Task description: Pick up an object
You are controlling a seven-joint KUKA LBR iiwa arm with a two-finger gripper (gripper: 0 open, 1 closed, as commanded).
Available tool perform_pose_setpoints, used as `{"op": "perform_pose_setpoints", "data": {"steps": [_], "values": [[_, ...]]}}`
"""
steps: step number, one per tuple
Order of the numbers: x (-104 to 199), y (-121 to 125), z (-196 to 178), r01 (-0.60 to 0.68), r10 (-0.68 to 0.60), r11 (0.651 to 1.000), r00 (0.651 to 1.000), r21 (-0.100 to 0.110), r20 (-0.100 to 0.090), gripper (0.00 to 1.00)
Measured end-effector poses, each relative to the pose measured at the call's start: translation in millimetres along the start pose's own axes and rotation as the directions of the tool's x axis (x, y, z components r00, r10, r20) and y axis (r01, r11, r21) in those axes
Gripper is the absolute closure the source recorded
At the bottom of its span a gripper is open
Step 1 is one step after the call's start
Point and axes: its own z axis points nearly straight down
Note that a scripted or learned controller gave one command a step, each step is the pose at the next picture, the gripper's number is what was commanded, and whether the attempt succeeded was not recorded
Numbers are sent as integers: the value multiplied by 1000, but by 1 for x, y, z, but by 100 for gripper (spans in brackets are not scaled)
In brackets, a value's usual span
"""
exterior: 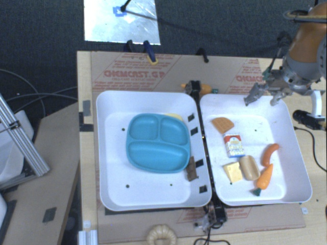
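White shallow plastic bins are set side by side on the table: the left bin holds a blue divided plate; the right bin holds an orange carrot, orange sausage, tan bread roll, yellow cheese block and red-white carton. The end effector is seen splayed and unladen above the right bin's far rim.

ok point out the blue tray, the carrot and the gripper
blue tray [153,154], camera view, bare floor of its large compartment
carrot [265,177], camera view, middle of its orange body
gripper [265,97], camera view, midway between its spread fingertips
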Motion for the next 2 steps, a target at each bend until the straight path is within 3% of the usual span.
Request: {"op": "perform_pose_setpoints", "data": {"steps": [1, 2], "values": [[0, 3, -9, 2, -2, 1000, 1000, -13, 2, 0], [3, -5, 37, 1, -1, 1000, 1000, -10, 2, 0]]}}
